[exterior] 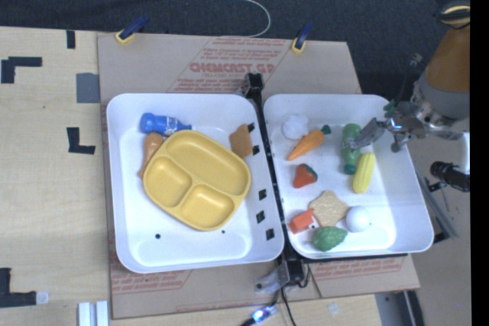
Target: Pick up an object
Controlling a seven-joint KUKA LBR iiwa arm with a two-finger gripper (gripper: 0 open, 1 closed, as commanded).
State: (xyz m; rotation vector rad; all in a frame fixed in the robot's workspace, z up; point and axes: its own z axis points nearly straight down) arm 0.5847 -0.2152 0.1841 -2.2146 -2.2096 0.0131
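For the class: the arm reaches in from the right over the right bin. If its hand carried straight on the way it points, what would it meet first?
Probably the green toy beside the corn cob: the hand points left and down at it. Depth is unclear from one view.

Cardboard sheet (229, 65) lies under two white bins (122, 187).

Even, bright overhead light — the white bins (126, 164) glare slightly, shadows stay soft and short, detail mildly blurred throughout.
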